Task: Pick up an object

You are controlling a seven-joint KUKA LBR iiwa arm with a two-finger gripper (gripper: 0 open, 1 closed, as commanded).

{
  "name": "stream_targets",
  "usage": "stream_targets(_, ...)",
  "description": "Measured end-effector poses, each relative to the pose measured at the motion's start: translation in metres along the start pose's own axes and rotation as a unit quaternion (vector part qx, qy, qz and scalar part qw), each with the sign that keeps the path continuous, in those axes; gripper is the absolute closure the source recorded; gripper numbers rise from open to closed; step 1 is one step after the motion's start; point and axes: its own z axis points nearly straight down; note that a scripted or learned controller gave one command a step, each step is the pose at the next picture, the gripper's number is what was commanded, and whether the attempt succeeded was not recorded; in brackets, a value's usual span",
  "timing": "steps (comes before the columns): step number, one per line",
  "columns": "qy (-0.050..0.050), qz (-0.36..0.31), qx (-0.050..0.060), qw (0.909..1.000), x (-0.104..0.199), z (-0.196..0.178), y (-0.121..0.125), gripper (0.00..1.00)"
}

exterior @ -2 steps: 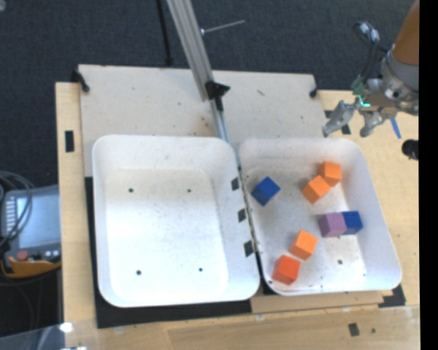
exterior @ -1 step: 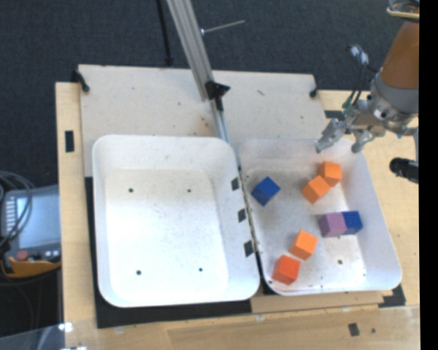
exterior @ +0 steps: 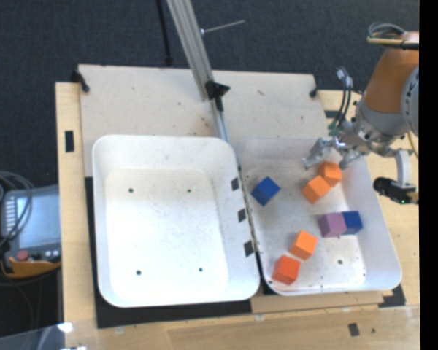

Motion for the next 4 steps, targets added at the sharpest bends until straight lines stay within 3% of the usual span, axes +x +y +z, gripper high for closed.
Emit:
stream_targets(1, -0.005, 0.000, -0.008, 1.0000, 0.001, 0.035, 0.000, 0.00)
stream_targets(2, -0.004, 0.000, -0.011, 0.9999, 0.000, 0.020, 0.002, 1.00)
stream_targets(4, -0.001, -0.001, -0.006, 1.0000, -0.007, -0.094, 0.004, 1.00)
